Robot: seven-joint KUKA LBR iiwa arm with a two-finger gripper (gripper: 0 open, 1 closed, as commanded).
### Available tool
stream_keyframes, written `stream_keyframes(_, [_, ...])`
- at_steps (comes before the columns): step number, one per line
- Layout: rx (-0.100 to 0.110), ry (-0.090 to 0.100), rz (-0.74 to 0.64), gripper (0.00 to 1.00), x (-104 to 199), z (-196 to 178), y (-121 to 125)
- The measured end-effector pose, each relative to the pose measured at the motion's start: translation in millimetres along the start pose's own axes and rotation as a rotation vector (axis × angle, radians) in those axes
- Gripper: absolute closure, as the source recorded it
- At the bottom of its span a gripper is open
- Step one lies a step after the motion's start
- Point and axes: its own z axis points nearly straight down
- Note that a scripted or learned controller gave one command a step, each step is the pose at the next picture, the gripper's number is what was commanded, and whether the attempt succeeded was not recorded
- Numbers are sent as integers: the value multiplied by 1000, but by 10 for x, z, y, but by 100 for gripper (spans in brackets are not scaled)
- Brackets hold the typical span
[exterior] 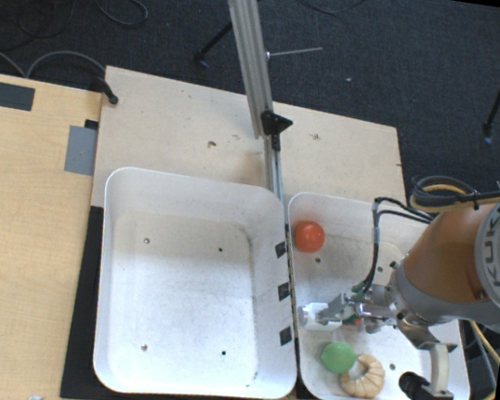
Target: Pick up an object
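The right bin (pixel 341 216) holds three objects. An orange-red ball (pixel 308 236) lies near its far left corner. A green ball (pixel 336 357) rests near the front, touching a tan ring-shaped toy (pixel 363 375) on its right. My gripper (pixel 330 314) hangs low inside this bin, just above and behind the green ball and well in front of the orange-red ball. The grey arm with its orange band (pixel 448 254) comes in from the right and hides the bin's right side. I see no object in the gripper.
The left bin (pixel 139 188) sits beside the right one, sharing a divider with black clips (pixel 283 289). A slanted aluminium bar (pixel 253 63) rises behind the bins. The wooden bench (pixel 10 232) extends to the left.
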Motion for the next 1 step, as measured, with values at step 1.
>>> stream_keyframes(1, [-13,-3,0,0,-12,34,48])
